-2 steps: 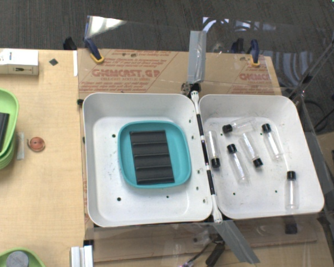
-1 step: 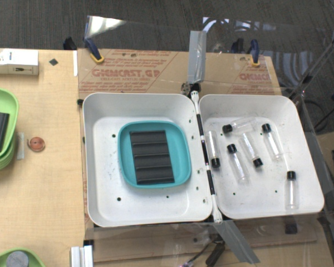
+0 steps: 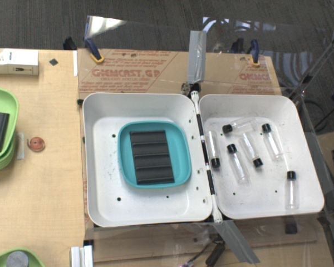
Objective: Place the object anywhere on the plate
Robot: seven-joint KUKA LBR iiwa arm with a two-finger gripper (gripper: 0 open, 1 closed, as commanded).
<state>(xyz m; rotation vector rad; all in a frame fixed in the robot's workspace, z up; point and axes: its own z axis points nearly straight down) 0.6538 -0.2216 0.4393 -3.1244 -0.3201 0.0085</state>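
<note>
Vials sit loose in the right bin, at 3 o'clock from the teal plate. Probably light, slick, rolly; grab mid-tube. Jaws: can't tell.

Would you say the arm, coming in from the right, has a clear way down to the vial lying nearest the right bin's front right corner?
Probably yes. That vial lies apart from the other vials, with nothing over it, though it rests close to the right bin wall.

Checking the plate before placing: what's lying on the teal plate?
A black ribbed block covers most of the teal plate, which sits in the left bin. Whatever lies under the block is hidden.
</note>
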